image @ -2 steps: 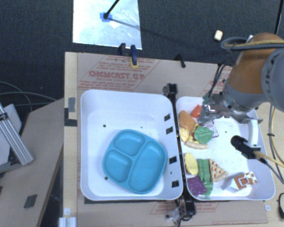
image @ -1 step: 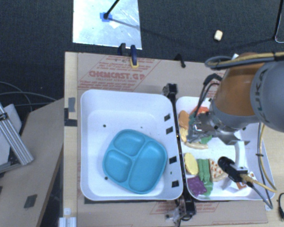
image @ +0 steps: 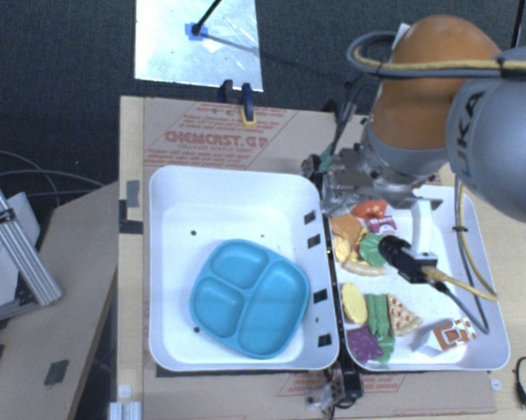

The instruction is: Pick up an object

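Toy food pieces (image: 377, 288) lie heaped in the right-hand bin (image: 492, 345), centre-right of the frame: an orange-red piece at the top of the pile, a burger-like bun, a yellow banana shape, a yellow oval, a green pod, a purple piece, a pizza slice (image: 404, 316) and a small brown-and-white block (image: 453, 333) toward the lower right corner.

Arm (image: 477, 101) enters from the upper right; orange band and grey casing fill that corner, wrist pointed down over the top end of the right bin. Gripper (image: 347, 187) sits low at the bin's upper left corner, just beside the divide between the bins. Finger state: cannot tell, since the wrist housing and cabling cover them.

Black cylindrical part with a yellow cable (image: 417, 264) hangs over the pile, hiding some pieces.

Left bin (image: 172, 201) holds a blue compartment plate (image: 249, 296), lying flat, lower centre.

Small food shapes are partly overlapped; several hard to name.
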